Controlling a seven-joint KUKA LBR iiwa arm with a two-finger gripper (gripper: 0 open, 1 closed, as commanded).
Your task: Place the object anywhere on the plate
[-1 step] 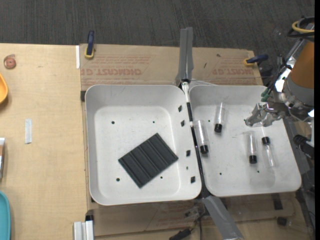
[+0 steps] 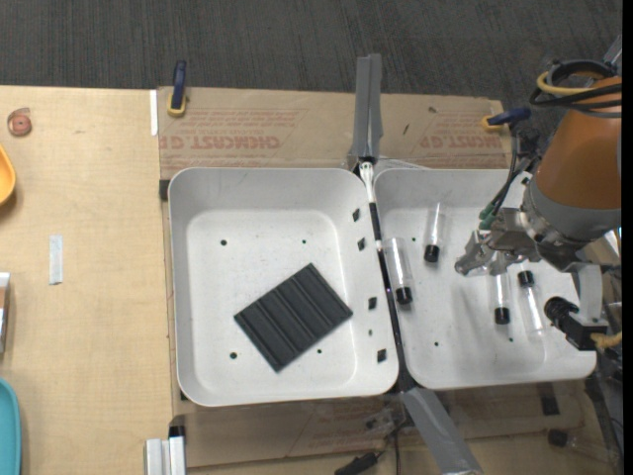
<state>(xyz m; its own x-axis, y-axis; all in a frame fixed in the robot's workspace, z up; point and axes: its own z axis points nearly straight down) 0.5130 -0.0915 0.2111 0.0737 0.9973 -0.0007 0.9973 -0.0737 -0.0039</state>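
A dark grey ridged plate [image 2: 294, 317] lies at an angle on the floor of the left bin [image 2: 198, 265]. Several clear tubes with black caps lie in the right bin [image 2: 445, 349]: one [image 2: 432, 234] near the back, one [image 2: 398, 269] along the left wall, and two [image 2: 502, 300] [image 2: 531, 303] to the right. My gripper [image 2: 492, 257] hangs over the right bin, just above and left of the two right-hand tubes. I see nothing clearly held in it.
A metal divider bar [image 2: 368, 107] runs between the bins at the back. Cardboard [image 2: 257, 132] lies behind the bins with clamps at its corners. The wooden bench [image 2: 79, 315] stretches to the left, with small items at its edge.
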